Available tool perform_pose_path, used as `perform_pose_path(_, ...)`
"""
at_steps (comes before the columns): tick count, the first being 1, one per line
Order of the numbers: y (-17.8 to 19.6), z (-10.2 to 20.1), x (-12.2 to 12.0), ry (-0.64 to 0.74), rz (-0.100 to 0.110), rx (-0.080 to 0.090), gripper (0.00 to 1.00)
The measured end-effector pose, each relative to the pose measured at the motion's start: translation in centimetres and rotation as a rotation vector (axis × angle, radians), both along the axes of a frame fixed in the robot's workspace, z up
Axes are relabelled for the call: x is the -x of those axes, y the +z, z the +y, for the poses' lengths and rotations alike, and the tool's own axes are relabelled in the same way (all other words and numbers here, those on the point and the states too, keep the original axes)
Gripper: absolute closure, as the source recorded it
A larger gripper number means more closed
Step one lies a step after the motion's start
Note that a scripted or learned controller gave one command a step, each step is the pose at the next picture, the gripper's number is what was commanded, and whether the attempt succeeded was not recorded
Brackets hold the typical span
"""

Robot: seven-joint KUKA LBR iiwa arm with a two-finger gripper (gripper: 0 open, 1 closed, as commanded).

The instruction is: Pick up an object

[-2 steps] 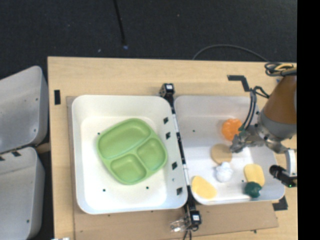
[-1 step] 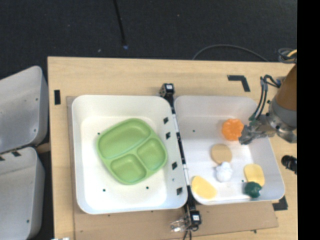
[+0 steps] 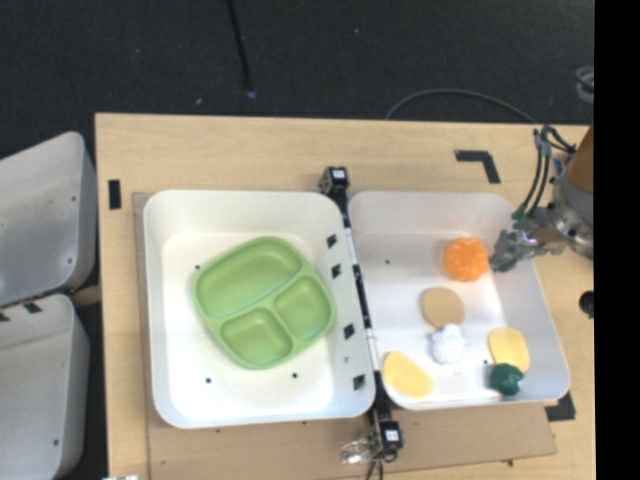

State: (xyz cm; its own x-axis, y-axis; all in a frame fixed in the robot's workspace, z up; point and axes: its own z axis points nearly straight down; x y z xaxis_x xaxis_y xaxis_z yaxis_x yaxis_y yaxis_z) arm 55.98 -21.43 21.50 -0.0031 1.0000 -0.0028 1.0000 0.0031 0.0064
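1. Orange ball [image 3: 466, 259] is sitting in the right bin [image 3: 400, 218], just beside the claw [image 3: 507, 249]; I cannot tell the claw's state.
2. Risk (my judgement): a sideways nudge is likely sending it rolling toward the tan disc [image 3: 441, 306].

A pale wooden bench [image 3: 250, 153] stands on a dark floor [image 3: 300, 38]. Left of the gripper [image 3: 510, 251], beyond the bench edge, lie two white panels [image 3: 40, 218]. A thin black cable [image 3: 235, 33] crosses the floor.
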Motion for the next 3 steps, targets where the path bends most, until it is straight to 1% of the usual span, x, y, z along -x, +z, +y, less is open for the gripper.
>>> perform_pose_path(1, 4.8, -0.8, 0.5, 0.000, 0.001, 0.000, 1.00)
perform_pose_path(2, 8.0, -1.0, 0.4, 0.002, 0.002, 0.000, 1.00)
perform_pose_path(3, 6.3, 4.2, -1.3, 0.003, 0.005, -0.003, 1.00)
